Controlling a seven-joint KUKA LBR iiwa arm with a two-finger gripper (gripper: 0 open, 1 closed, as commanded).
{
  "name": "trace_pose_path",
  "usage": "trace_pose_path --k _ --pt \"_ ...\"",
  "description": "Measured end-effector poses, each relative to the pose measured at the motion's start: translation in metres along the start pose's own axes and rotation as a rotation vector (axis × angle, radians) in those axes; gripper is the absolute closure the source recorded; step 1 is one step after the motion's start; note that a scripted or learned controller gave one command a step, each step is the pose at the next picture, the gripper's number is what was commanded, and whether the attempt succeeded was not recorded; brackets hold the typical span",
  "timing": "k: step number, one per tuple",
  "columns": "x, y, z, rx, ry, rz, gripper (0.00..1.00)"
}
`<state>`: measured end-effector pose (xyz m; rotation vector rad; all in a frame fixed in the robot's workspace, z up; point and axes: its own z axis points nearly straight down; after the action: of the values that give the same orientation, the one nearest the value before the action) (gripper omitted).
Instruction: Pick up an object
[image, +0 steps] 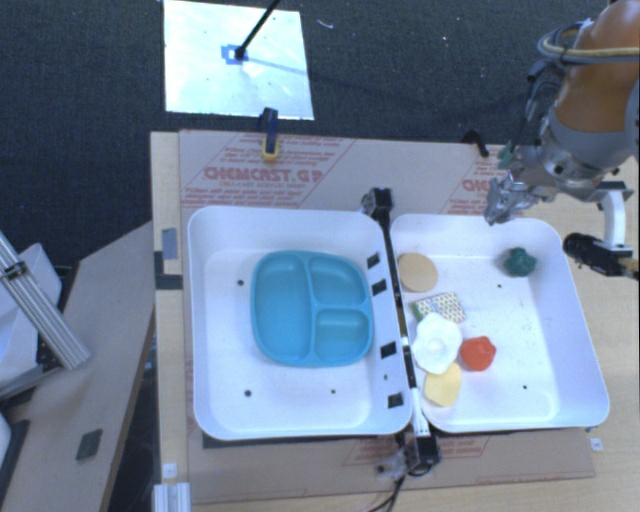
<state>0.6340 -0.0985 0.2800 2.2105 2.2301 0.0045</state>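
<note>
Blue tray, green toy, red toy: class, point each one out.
blue tray (310, 307), camera view, the middle divider.
green toy (518, 262), camera view, the middle of its body.
red toy (477, 353), camera view, the top face.

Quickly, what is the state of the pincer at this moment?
Pincer: open or closed cannot be told; it hangs over the far rim of the right white bin.

Six small things lie in the right-hand white bin (575, 340): a flat tan disc (418, 271) near its far left corner and a dark green lump (518, 262) toward the far right. Along its left side sit a speckled flat piece (443, 304), a white rounded piece (437, 343) just below it, a red-orange lump (478, 353) beside that, and a pale yellow piece (443, 385) nearest the front.
</note>
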Motion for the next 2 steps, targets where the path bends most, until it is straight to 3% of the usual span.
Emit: trace_pose_path --k 2 --pt "0.091 0.010 0.010 0.001 0.000 0.000 1.00"
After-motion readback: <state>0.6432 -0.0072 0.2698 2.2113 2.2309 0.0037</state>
